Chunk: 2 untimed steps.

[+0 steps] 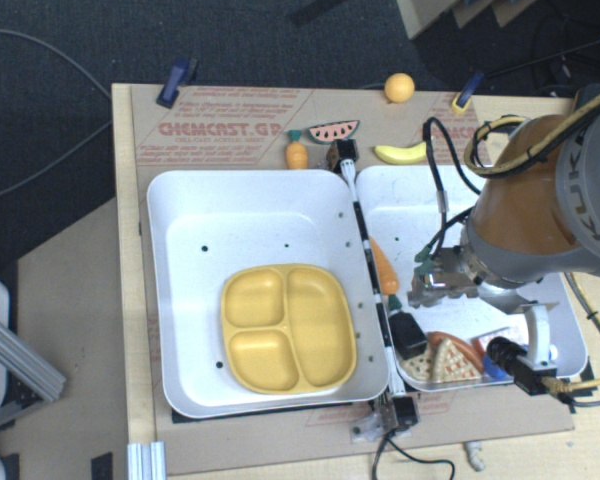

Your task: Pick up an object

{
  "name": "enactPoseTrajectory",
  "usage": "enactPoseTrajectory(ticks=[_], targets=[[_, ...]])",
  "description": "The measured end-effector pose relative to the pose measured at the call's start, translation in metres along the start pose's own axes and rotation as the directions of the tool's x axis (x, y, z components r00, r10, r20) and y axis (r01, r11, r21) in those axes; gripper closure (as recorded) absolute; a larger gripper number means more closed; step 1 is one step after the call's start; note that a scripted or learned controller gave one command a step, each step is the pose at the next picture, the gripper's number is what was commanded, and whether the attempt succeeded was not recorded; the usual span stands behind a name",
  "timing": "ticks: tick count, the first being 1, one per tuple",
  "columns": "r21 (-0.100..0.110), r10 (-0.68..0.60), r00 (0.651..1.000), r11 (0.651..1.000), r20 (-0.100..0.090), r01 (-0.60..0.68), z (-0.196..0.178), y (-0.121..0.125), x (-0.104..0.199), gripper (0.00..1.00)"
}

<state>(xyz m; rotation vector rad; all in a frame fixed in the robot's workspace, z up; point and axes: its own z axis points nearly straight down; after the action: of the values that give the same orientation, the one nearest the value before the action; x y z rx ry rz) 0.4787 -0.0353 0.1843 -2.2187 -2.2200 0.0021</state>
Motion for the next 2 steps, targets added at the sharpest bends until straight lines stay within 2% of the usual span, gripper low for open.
enactPoseTrajectory(ticks=[1, 2], targets=[[-0.003, -0.001, 1.0, 1.0, 0.001, 0.001, 0.0, 0.016, 0.11, 1.0], [0.0, 0.001, 1.0, 1.0, 0.001, -0.001, 0.0, 0.011, 0.076, 1.0]])
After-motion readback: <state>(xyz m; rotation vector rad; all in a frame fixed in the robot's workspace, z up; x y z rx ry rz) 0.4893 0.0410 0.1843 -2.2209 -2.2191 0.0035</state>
